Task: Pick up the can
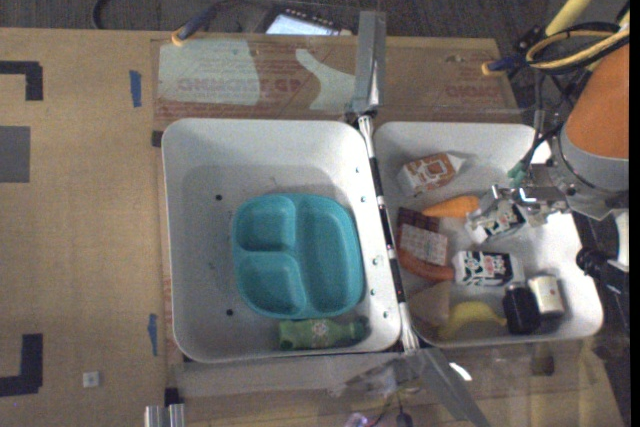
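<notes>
Metal can [534, 303] lying on its side in right bin [590, 315], below gripper [497, 215], well apart | gripper's opening cannot be told, nothing seen held | can judged light, rigid, slippery, prone to rolling | grasp advised across the cylinder's middle.

Under my arm: can [545, 293], glossy metal; divided plate [297, 253], smooth teal plastic (slight sheen); bench [80, 245], matt cardboard.
</notes>
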`<state>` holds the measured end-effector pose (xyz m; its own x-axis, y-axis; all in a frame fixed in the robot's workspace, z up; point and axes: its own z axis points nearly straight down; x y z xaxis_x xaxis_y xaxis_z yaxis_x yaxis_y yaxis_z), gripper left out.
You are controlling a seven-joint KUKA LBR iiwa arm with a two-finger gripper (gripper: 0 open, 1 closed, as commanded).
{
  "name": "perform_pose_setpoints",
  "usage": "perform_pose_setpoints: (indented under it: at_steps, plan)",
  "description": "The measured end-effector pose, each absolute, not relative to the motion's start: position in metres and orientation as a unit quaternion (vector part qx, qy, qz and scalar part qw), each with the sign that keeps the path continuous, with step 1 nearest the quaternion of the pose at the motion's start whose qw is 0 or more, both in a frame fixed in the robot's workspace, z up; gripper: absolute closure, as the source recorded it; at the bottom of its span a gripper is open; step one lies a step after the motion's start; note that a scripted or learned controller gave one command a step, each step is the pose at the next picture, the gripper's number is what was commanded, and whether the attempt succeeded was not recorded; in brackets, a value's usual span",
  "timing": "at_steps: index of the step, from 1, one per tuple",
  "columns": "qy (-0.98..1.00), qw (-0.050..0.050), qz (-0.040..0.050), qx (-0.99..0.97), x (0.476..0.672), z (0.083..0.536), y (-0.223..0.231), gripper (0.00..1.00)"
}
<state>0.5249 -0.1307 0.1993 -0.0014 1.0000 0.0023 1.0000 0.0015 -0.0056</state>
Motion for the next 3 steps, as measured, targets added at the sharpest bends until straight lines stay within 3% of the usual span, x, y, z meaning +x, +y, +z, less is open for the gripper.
perform_pose_setpoints:
  at_steps: [1,2,3]
  plan:
    - [-0.685,0.001,0.0002,-0.729,0.5329,0.0888,-0.1626,0.00]
    - [-0.683,0.003,0.0008,-0.730,0.5326,0.0953,-0.1638,1.00]
    - [-0.683,0.003,0.0008,-0.730,0.5326,0.0953,-0.1638,0.00]
